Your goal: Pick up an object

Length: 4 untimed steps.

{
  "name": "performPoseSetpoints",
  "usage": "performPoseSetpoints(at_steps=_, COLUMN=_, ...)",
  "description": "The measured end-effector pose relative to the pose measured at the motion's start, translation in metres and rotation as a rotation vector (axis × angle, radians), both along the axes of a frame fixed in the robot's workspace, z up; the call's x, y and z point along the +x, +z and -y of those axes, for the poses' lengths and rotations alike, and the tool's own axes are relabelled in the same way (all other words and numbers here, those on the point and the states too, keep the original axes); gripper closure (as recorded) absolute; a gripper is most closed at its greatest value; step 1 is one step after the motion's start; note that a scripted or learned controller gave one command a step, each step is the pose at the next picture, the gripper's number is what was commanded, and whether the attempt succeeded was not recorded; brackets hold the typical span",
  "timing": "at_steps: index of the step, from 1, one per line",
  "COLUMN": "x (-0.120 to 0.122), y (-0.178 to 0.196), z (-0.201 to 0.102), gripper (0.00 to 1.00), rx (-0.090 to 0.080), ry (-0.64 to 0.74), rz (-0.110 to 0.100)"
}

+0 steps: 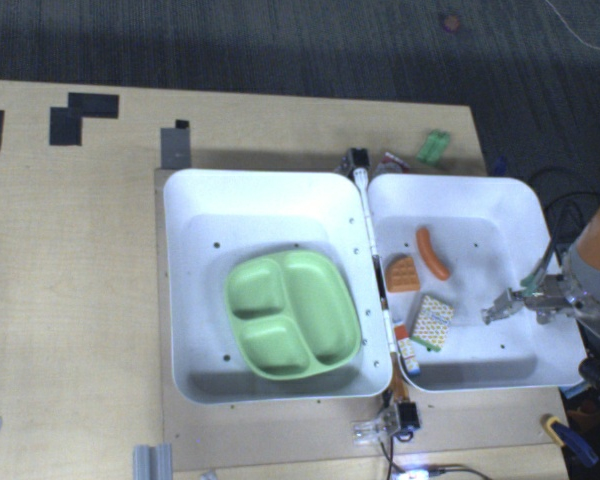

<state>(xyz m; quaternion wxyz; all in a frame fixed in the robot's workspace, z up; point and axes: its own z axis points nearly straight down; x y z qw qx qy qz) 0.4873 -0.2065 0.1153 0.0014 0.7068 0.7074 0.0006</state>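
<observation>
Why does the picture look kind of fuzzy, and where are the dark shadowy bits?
Camera view: soft all over, so the small patterned packet shows no readable print; the arm's gripper at the right looks blurred; soft grey shadows lie along the near inner walls of the left bin and right bin; the green divided plate shows no harsh glare.

A robotics lab: a plywood bench point(70, 298) marked with black tape squares point(82, 116) carries two white bins point(270, 193) clamped side by side, loose cables point(555, 13) trail over grey carpet point(280, 28), and toy food point(432, 252) serves as props.
</observation>
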Motion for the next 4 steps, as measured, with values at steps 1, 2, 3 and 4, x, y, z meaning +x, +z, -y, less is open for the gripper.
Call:
performPoseSetpoints(at_steps=1, x=0.001, y=-0.029, z=-0.021, gripper=0.0, rx=-0.001, ry=0.001, rz=0.003)
performPoseSetpoints(at_steps=2, x=0.003, y=-0.018, z=-0.021, gripper=1.0, rx=-0.003, ry=0.002, rz=0.009)
performPoseSetpoints(at_steps=3, x=0.003, y=-0.018, z=-0.022, gripper=0.0, rx=-0.002, ry=0.002, rz=0.009)
performPoseSetpoints(at_steps=4, x=0.004, y=-0.007, z=-0.022, gripper=1.0, rx=-0.003, ry=0.004, rz=0.012)
